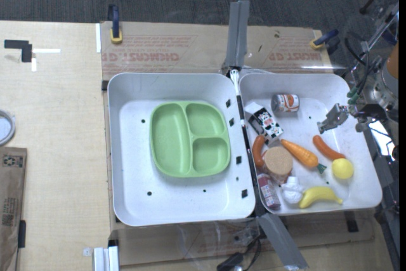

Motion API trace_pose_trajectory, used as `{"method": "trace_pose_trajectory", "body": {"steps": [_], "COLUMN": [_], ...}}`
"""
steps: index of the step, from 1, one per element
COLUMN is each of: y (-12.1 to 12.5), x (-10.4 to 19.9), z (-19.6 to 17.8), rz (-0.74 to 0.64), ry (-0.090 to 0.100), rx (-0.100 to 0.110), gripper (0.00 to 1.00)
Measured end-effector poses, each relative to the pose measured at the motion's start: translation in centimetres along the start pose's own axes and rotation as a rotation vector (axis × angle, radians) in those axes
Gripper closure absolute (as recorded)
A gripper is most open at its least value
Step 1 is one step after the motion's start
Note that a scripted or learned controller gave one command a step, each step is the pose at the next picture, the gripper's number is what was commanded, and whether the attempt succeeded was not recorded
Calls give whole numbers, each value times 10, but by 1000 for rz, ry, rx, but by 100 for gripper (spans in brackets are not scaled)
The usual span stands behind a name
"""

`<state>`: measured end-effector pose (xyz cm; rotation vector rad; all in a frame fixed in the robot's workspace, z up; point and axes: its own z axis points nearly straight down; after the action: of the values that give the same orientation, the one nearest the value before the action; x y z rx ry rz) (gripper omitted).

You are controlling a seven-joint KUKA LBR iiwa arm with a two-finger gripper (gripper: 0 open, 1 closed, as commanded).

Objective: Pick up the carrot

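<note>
The carrot, orange with a small green tip, lies slantwise in the middle of the right bin. It touches a round tan disc at its left end. My gripper hovers over the bin's right part, up and to the right of the carrot and apart from it. It looks open, with nothing between its fingers. Just below the gripper lies an orange-red sausage-like piece.
Around the carrot lie a lemon, a banana, a small can, a black-and-white box, another orange-red piece and a dark packet. The left bin holds a green divided plate.
</note>
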<state>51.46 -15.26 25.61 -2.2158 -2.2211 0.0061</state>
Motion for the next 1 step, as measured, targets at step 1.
{"method": "trace_pose_trajectory", "body": {"steps": [1], "y": [26], "x": [42], "z": [107], "rz": [-200], "ry": [1], "rx": [0], "gripper": [0]}}
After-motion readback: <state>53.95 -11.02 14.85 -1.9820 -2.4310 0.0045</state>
